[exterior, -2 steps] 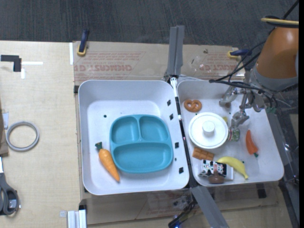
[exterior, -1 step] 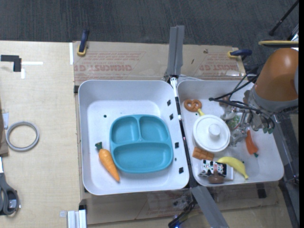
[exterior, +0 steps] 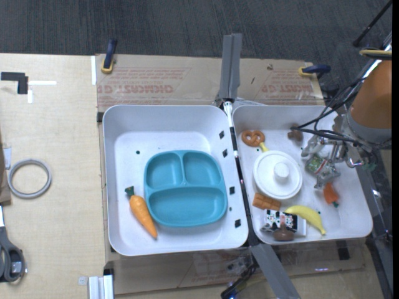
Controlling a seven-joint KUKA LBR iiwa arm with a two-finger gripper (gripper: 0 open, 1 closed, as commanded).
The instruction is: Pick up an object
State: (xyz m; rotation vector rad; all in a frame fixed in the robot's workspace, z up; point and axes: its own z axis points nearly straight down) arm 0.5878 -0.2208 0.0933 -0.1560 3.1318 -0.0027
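Lowest in the right white bin [exterior: 358, 226]: small black-and-white printed packet [exterior: 282, 220] with a dark brown lump [exterior: 283, 234] against its front edge; yellow toy banana [exterior: 307, 217] just beside.

Same bin, further back: orange waffle-like block [exterior: 266, 201]; round white lidded dish [exterior: 278, 174]; brown pretzel [exterior: 252, 137]; small orange-red piece [exterior: 330, 194]; green-tinted item [exterior: 315, 165] under the pincer.

Pincer [exterior: 321, 157]: low over the bin's right half, metal parts cluttered; opening and any hold cannot be told.

Left white bin [exterior: 118, 185]: blue three-compartment plastic tray [exterior: 185, 187]; orange toy carrot [exterior: 142, 214] beside it.

Worktop [exterior: 50, 104]: grey ring [exterior: 28, 178].

Handling, judged: likeliest target is the green-tinted item or orange-red piece. Probably light, stiff, smooth plastic; liable to slip. Grip across the narrow middle.
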